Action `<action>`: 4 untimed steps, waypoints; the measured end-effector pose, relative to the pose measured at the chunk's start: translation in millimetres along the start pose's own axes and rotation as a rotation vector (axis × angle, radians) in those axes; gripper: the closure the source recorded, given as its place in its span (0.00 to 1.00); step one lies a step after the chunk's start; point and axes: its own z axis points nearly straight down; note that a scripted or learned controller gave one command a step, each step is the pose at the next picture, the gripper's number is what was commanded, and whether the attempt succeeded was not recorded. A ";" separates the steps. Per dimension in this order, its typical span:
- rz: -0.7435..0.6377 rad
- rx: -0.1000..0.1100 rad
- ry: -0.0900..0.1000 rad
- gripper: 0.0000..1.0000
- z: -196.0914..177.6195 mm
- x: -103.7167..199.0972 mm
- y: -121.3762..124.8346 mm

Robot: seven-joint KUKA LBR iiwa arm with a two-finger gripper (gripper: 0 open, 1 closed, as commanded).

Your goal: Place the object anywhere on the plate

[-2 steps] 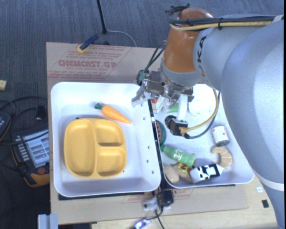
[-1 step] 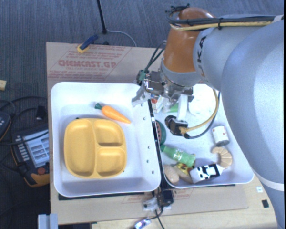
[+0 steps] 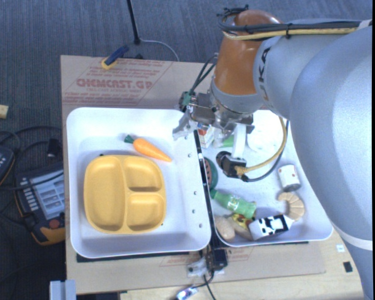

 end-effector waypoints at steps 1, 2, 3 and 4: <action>0.000 0.000 0.000 0.00 0.0 0.0 0.0; 0.000 0.000 0.000 0.00 0.0 0.0 0.0; 0.000 0.000 0.000 0.00 0.0 0.0 0.0; 0.000 0.000 0.000 0.00 0.0 0.0 0.0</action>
